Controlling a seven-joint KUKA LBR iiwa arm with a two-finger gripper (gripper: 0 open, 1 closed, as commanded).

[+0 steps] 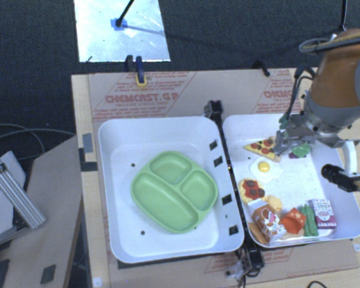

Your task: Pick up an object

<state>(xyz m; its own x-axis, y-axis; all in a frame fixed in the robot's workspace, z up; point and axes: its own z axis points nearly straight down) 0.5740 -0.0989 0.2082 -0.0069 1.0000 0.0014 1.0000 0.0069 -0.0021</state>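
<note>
My gripper (286, 144) is low in the right bin (351, 220), near its back edge. It hangs just to the right of a toy pizza slice (260, 147) and to the left of a small green toy (301, 151). I cannot make out whether it touches either one. A toy fried egg (264, 167) lies just in front of the pizza slice.
Several toy foods crowd the right bin's front: a round red-topped piece (251, 189), a small carton (267, 221), a red pepper (293, 220), a green vegetable (309, 218) and a pink-white box (323, 213). A green divided plate (174, 191) lies in the left bin (117, 175).
</note>
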